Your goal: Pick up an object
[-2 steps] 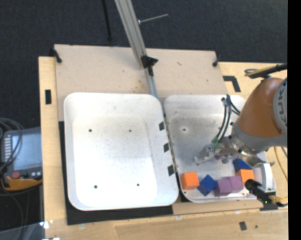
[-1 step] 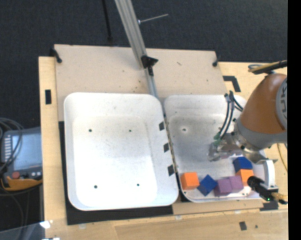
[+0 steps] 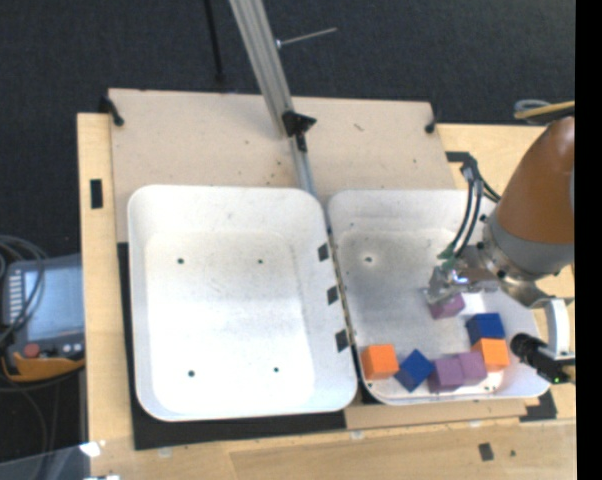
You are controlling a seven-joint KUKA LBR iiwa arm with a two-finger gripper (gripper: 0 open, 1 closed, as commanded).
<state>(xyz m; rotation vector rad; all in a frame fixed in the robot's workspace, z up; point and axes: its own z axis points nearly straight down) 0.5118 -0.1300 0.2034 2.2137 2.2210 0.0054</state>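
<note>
Camera view, from above. We see the gripper lowered into the right bin, its tip directly over a purple block that lies apart from the rest, which makes it the easiest target. We cannot tell whether the fingers are spread or closed, nor whether they grip the block. The other blocks crowd the bin's near edge: an orange block, a blue block, a purple pair, then another blue block and orange block. The left bin likely serves as the drop-off.
</note>
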